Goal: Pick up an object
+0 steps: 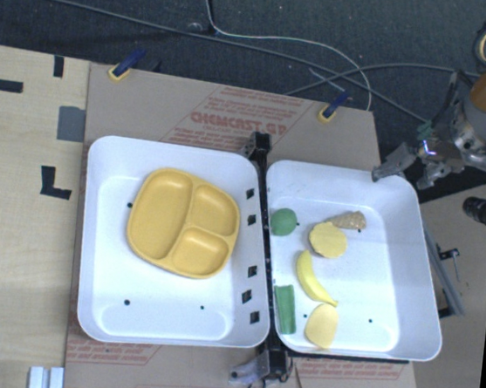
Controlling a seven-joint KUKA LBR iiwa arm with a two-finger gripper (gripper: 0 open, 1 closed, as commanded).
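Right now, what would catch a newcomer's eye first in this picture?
The yellow divided plate stands out, lying alone in the left bin. Next comes the cluster in the right bin: a green ball, a banana and a green stick. The gripper hovers by that bin's far right corner.

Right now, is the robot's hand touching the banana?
Apart. The camera view shows the gripper up at the right bin's far corner, with bare white floor between it and the banana.

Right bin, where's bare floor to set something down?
In the right bin, bare floor runs along the right wall, beside the banana, and along the top wall above the green ball. Its left side is crowded, down to the green block.
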